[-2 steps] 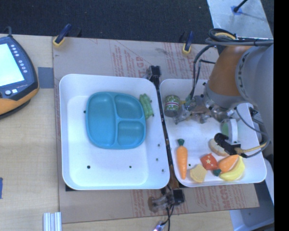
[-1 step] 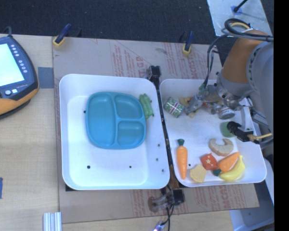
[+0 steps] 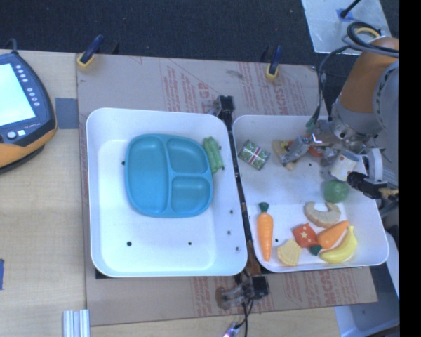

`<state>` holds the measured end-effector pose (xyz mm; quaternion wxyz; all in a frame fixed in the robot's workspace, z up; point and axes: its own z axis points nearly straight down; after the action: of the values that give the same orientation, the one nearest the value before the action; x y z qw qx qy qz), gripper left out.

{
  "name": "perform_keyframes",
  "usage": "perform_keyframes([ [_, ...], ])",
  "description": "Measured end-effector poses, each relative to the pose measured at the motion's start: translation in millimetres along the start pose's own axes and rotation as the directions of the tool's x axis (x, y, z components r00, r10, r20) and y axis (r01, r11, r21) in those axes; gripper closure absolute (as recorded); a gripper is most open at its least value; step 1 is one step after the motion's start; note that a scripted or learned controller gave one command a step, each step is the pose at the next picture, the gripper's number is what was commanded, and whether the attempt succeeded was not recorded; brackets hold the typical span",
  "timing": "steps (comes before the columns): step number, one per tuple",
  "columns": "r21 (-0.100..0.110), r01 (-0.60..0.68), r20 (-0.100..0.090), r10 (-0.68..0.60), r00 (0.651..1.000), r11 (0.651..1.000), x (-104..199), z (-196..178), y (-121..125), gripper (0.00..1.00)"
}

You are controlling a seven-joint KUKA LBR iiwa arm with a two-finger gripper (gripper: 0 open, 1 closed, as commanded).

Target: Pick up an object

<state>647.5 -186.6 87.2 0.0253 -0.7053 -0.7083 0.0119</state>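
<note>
Left of the carrot [image 3: 264,233], the left bin [image 3: 112,258] holds a blue divided plate [image 3: 170,175] with a green pod [image 3: 213,154] touching its far right edge; the carrot itself lies in the right bin [image 3: 249,128], near that bin's left wall; up and just right of the carrot sits a small green-and-red block [image 3: 253,154]; down and right of the carrot, close together, lie a yellow wedge [image 3: 290,253], a red piece [image 3: 305,235], an orange piece [image 3: 332,235], a banana [image 3: 343,248] and a tan crescent [image 3: 321,213]; well up and right of the carrot the gripper [image 3: 314,148] hangs low over a small tan toy [image 3: 286,151], and whether it is spread or closed I cannot tell; a green ball [image 3: 335,190] lies just below it. The risk, as I judge it: the small tan toy may skid aside and the closing miss it.
</note>
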Motion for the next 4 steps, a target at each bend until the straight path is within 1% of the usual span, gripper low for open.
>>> perform_keyframes([
  [1,0.002,0.004,0.003,-0.004,1.0,1.0,-2,-11,-1,1.0],
  [2,0.003,0.008,-0.008,-0.008,1.0,1.0,4,-11,1,0.0],
  [3,-0.02,-0.001,0.003,0.001,1.0,1.0,-21,-1,4,0.0],
  [4,-0.028,0.003,0.009,-0.003,1.0,1.0,-22,-12,5,1.0],
])
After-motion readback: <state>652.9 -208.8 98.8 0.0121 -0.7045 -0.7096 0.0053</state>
